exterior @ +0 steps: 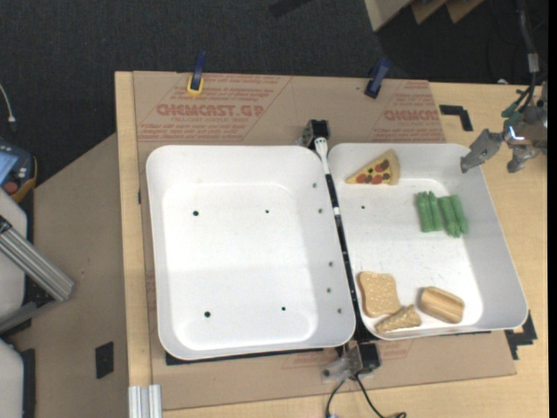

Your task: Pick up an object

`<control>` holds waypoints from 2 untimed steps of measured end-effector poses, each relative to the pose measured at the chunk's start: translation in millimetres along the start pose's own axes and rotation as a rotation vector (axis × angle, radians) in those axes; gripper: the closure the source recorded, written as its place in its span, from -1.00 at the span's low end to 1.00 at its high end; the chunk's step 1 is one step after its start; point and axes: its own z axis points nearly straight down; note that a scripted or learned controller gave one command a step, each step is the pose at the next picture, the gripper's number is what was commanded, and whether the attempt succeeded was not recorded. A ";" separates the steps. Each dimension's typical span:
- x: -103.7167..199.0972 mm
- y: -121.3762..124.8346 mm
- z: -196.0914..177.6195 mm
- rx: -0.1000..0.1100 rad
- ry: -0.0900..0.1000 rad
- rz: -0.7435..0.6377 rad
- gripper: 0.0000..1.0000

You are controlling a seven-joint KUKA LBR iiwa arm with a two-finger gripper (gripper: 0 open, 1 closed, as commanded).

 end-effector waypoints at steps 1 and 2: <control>1.7 59.5 157.2 0.008 0.009 -0.004 -1.00; -1.8 60.6 137.5 -0.002 -0.001 -0.003 1.00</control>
